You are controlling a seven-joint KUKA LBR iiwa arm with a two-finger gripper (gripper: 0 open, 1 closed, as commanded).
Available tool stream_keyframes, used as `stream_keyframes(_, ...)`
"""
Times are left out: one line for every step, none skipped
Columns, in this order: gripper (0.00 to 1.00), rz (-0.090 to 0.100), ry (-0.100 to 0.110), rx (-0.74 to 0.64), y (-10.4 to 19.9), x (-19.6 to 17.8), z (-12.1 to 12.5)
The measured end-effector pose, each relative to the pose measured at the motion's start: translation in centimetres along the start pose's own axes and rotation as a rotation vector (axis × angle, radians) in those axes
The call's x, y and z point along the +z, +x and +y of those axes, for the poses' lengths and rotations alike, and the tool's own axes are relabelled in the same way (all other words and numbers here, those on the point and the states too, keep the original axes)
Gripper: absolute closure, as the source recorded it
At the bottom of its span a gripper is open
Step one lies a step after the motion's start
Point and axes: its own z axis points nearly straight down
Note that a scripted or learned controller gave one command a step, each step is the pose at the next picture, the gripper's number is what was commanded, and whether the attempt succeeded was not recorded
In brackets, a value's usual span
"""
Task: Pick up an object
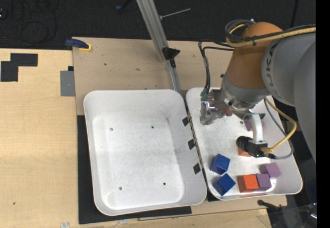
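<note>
A blue clamp (77, 44) was seen at the upper left of the frame, on the corner of the wooden bench (36, 134). Below it and nearer the middle, the left bin (98, 113) was set on a dark mat, its white floor marked with a few small dark specks. An aluminium rail (153, 23) was seen slanting down from the top centre toward the seam between the two bins.

The right bin (206, 142) was placed just beside the left one, and the objects were gathered in its lower part. Two blue blocks (220, 163) were seen close together near the bin's lower left, one above the other. To their right an orange block (249, 182) was lying against a purple block (264, 181), and a second purple block (270, 170) was just above and to the right — all near the bin's lower rim.

The gripper (209, 111) was held over the upper part of the right bin, well apart from the blocks. Whether its fingers were apart or together could not be told — they were too small and cluttered to be read. Nothing was seen between them. The grey arm (289, 67) with its orange band (252, 59) was seen filling the upper right of the frame.
</note>
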Motion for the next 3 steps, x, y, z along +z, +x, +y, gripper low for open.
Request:
stream_keyframes(1.0, 0.0, -0.002, -0.001, 4.9, -0.4, 3.0)
stream_keyframes(1.0, 0.002, -0.001, -0.001, 9.9, -0.5, 5.4)
stream_keyframes(0.0, -0.001, 0.003, -0.005, 9.9, -0.4, 5.3)
